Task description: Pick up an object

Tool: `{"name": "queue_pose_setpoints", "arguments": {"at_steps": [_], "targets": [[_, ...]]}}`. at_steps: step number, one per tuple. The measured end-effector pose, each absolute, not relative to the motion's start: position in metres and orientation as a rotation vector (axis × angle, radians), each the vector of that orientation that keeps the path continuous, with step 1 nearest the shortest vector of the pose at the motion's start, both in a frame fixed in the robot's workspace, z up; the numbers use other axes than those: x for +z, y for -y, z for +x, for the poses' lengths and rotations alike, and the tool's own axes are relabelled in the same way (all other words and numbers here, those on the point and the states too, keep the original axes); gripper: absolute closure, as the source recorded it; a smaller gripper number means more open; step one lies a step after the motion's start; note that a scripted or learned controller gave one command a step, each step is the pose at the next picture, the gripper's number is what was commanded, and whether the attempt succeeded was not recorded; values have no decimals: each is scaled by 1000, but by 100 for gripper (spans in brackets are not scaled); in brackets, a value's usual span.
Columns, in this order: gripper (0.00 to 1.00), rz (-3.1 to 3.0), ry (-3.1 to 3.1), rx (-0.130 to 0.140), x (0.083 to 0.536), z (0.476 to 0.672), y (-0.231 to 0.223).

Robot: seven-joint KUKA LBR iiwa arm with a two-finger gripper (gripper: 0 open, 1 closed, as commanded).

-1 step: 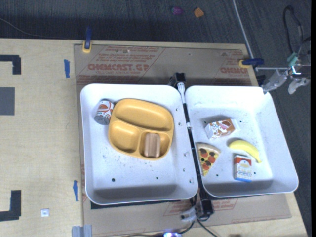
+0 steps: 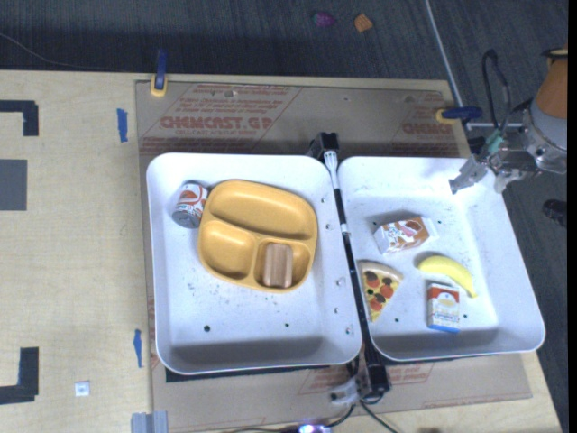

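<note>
Camera view: lay spread apart across the right shallow white bin point(image 2: 518, 318), presumably so that each could be reached alone, a small crinkled white-and-red packet point(image 2: 402, 234), a yellow plastic banana point(image 2: 447, 272), a triangular toy pizza slice point(image 2: 378, 288) and a small red-and-white carton with a blue base point(image 2: 443, 307). Filled much of the left shallow white bin point(image 2: 171, 327) a yellow compartmented plastic tray point(image 2: 257, 233), with a tan block point(image 2: 277, 265) in its lower right compartment and a crushed red-and-white can point(image 2: 189, 204) just beside its upper left rim. Rested side by side on the pale wooden counter point(image 2: 68, 242), both bins.

Hung over the right bin's upper right corner the grey metal pincer point(image 2: 482, 171), well apart from all four pieces, touching none, pinching nothing. Looked slightly spread, though too small and blurred to tell for certain.
</note>
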State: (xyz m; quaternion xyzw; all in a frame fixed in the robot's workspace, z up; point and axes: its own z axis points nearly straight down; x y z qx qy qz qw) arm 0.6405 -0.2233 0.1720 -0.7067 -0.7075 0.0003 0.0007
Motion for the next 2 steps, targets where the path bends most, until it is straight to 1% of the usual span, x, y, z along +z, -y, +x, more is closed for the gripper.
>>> {"name": "queue_pose_setpoints", "arguments": {"at_steps": [1, 2], "targets": [[0, -2223, 2224, -2, 94, 577, 198], [0, -2230, 2228, -5, 89, 487, 198]]}}
